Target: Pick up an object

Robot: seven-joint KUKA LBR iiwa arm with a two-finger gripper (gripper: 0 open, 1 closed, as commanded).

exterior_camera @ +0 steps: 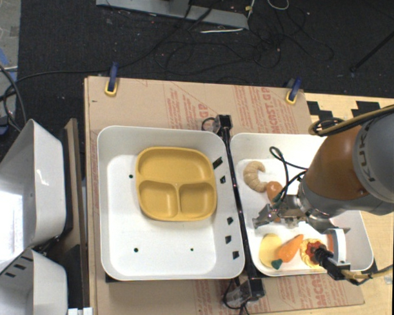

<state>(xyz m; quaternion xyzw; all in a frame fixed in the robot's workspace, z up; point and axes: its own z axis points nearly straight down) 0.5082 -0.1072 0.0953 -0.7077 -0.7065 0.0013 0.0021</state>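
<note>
My gripper (270,215) hangs low over the middle of the right bin (246,149), with the grey and orange arm coming in from the right. A pale tan curved piece (252,173) and a small orange ball (273,187) lie just beyond it, toward the bin's far left. On the near side lie an orange carrot (289,248), partly resting on a pale yellow piece (268,248), and a yellow and red item (311,250). Nothing shows in the gripper's grasp. The arm hides the right half of this bin.
The left bin (116,248) holds a yellow three-compartment plate (177,184) in its far half. A black divider with clips (233,193) runs between the bins. Both bins rest on a cardboard sheet (186,101), with white tubs (25,186) off to the left.
</note>
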